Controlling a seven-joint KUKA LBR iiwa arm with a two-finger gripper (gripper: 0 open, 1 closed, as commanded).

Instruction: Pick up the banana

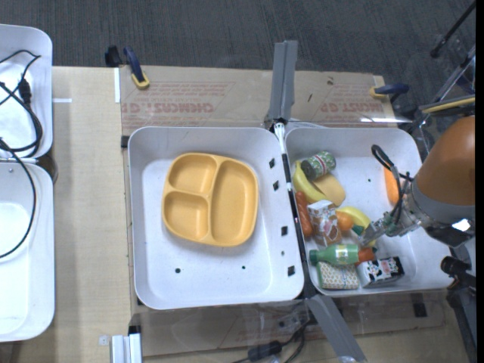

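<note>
tray [210, 200] in left bin [144, 225].

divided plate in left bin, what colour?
Yellow-orange, plain, no pattern. The divided plate shows clearly in the camera view, lying in the left bin.

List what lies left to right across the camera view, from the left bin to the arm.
Yellow divided plate → banana → green bottle → gripper → orange-banded arm.
</note>
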